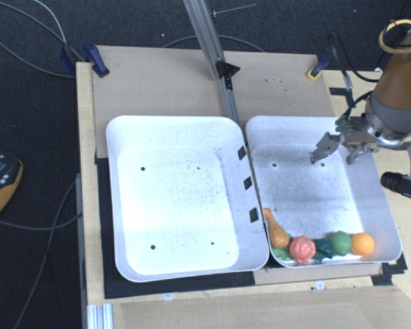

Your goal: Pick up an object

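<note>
Bench (192, 81) bears left bin (171, 197) and right bin (315, 190). Arm (397, 81) over right bin's far right corner; gripper (339, 149) spread apart, nothing between fingers. Along near edge: carrot (276, 230), pink ball (302, 248), green ball (340, 242), orange ball (362, 243).

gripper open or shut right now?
Open. The gripper hangs above the right bin, two fingers splayed apart with nothing between them.

A tan bench (192, 88) carries two shallow white bins side by side: the left bin (123, 136) and the right bin (370, 190), touching along their inner edges. Blue clamps (96, 60) grip its far corners.
</note>
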Tool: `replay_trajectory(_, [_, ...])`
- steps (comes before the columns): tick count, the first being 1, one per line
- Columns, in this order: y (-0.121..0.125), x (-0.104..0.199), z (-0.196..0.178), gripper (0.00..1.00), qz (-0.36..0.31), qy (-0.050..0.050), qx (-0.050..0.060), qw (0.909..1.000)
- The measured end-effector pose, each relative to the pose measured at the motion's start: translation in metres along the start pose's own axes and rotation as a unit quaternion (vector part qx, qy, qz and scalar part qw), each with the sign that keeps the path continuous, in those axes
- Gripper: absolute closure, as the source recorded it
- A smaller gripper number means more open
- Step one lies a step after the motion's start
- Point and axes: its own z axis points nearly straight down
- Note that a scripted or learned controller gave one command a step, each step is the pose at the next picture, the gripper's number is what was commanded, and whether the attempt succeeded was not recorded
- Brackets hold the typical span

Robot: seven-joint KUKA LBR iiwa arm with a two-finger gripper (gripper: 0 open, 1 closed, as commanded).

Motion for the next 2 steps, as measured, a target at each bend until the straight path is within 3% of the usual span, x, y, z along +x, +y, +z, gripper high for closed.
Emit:
replay_trajectory(1, [0.0717, -0.0207, 0.0187, 0.00, 0.000, 0.000, 0.001, 1.0000])
replay_trajectory(2, [0.0723, -0.0207, 0.0169, 0.00, 0.000, 0.000, 0.000, 1.0000])
